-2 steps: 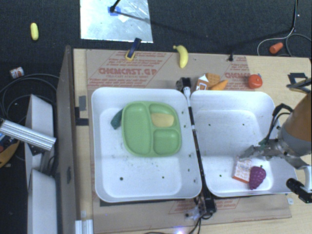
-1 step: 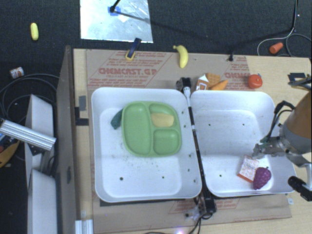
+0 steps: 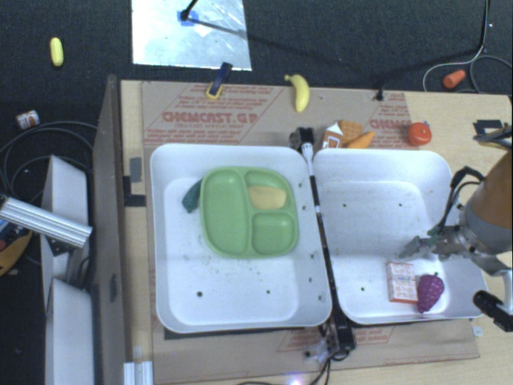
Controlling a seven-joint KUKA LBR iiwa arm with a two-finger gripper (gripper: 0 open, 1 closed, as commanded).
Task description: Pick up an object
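Note:
In the right bin, near its front right corner, lie a small orange-and-white box and a bunch of purple grapes, side by side. My gripper hangs just above and behind them, at the right side of that bin, with the grey arm reaching in from the right. Nothing shows held in it. The left bin holds a green divided plate with a yellow item in its back right compartment. A dark teal item lies by the plate's left edge.
Behind the bins, on the cardboard, lie a banana, an orange carrot-like piece, a red tomato-like ball and a blue-and-yellow tool. Cables run along the right side.

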